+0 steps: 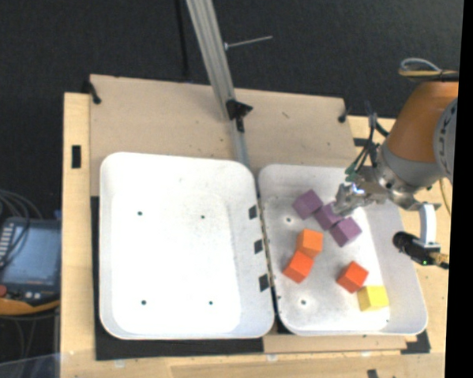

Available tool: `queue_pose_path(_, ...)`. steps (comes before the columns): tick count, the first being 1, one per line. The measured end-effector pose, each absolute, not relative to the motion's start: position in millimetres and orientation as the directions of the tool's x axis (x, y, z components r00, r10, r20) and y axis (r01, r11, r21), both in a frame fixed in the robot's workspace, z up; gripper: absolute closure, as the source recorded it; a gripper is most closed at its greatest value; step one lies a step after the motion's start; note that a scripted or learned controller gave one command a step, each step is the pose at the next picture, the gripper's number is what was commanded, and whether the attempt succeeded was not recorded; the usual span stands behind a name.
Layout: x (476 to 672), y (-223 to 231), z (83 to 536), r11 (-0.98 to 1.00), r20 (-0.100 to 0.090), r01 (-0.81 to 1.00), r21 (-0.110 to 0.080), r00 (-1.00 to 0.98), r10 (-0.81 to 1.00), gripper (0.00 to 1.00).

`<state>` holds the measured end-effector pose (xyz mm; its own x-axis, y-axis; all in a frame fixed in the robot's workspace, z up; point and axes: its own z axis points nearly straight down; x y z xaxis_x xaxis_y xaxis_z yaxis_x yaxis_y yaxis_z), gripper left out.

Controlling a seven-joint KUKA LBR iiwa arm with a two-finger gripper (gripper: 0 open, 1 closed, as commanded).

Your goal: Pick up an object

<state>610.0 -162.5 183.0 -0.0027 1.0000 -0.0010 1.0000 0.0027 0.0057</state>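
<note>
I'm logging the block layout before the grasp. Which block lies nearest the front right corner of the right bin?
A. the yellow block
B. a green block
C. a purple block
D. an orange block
A: the yellow block sits closest to that corner of the right bin, just beside an orange block; the purple blocks lie farther back, near the gripper.

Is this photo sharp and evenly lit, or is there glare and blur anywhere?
Camera view: light is soft and even; the left bin reads bright white with little detail, close to washed out. Blocks cast only faint shadows, as under the yellow block. The whole image is slightly soft and grainy; the gripper looks blurry, so its fingers are hard to make out. The dark floor shows almost no detail.
</note>
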Motion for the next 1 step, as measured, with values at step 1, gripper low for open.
queue_pose_path(1, 611.5, -164.0, 232.5, 0.003, -0.002, 1.0, 0.007, -0.003, 1.0, 1.0)
